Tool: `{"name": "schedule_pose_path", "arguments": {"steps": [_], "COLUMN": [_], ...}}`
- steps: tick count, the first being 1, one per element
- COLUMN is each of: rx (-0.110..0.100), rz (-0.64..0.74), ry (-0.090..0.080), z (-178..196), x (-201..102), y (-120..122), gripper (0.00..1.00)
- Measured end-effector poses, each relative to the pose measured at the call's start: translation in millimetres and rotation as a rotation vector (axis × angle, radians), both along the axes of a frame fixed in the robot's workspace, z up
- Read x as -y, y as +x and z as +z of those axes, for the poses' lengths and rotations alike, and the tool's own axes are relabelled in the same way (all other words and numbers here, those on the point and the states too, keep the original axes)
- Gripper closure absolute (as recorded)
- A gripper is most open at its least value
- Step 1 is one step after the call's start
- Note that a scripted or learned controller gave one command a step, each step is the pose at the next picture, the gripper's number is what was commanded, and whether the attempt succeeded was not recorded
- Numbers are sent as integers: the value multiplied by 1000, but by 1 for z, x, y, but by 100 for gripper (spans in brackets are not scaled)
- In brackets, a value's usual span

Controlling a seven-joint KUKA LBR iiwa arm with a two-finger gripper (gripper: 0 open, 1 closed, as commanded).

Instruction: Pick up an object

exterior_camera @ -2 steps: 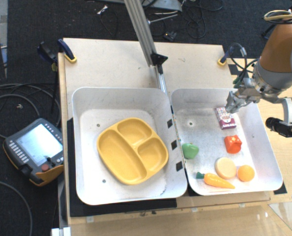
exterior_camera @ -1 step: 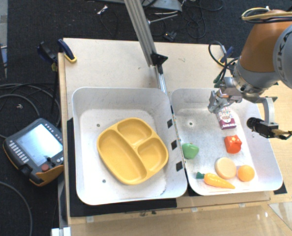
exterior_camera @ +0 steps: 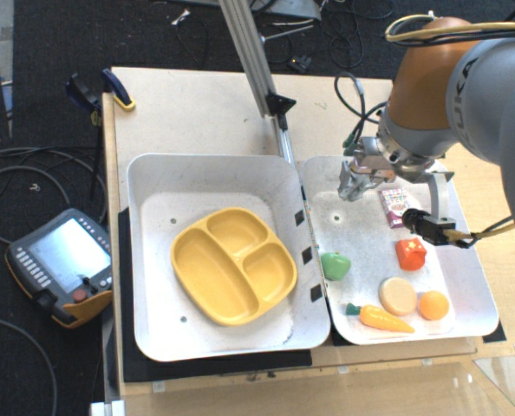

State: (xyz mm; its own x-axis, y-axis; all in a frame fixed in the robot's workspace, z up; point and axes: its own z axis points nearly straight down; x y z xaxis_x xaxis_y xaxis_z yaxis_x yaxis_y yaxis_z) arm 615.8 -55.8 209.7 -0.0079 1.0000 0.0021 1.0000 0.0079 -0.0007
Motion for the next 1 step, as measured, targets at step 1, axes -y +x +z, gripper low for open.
{"name": "schedule_pose_path", "arguments": {"steps": [1], "rx": [-2], "rz": [-1], "ry": [0], "z": [-4], "x": [-51], "y": [-10], "gripper": [100]}}
